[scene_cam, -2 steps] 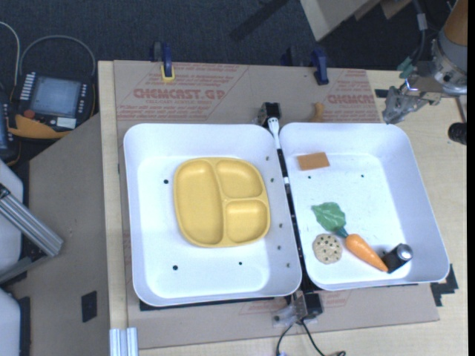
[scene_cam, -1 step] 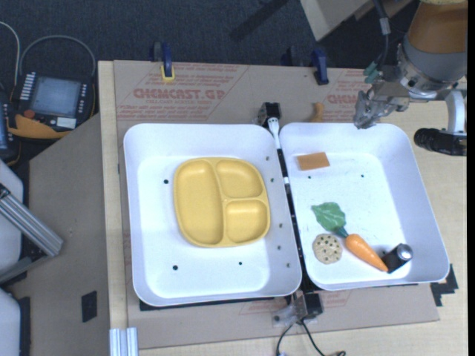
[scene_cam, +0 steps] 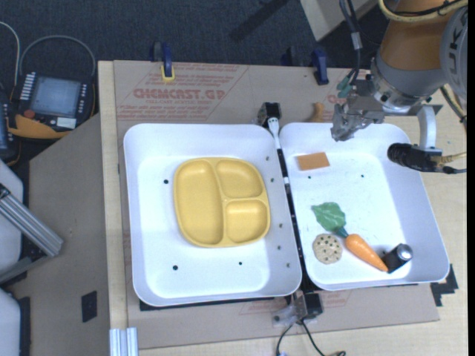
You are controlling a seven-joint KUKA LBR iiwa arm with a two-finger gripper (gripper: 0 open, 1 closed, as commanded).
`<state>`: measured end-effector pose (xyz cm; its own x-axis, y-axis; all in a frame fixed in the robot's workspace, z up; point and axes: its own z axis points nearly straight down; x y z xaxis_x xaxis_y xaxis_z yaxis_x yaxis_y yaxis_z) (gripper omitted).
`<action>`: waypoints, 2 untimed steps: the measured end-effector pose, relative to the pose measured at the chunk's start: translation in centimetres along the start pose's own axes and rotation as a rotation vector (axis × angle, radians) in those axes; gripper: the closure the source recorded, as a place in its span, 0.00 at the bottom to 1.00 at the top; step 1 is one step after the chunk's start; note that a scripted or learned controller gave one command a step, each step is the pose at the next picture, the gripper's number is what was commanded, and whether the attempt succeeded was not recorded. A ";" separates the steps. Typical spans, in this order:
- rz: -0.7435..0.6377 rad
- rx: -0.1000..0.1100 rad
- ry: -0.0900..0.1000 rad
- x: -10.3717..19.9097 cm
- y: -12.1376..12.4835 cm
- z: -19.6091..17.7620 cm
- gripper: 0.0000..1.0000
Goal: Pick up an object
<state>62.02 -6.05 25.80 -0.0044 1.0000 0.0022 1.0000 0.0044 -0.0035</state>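
Hovering over the right bin's far edge, our claw grips nothing; we can't tell its opening. Objs lie in that bin: orange card near it, carrot, cookie, black cylinder. Yellow tray sits in left bin.

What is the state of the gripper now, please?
Gripper: cannot be told; it hangs above the far edge of the right bin.
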 end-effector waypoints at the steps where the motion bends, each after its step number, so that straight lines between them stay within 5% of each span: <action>1: -0.001 0.001 0.000 5.2 -1.5 1.8 1.00; 2: -0.002 0.000 0.000 11.2 -2.3 2.6 1.00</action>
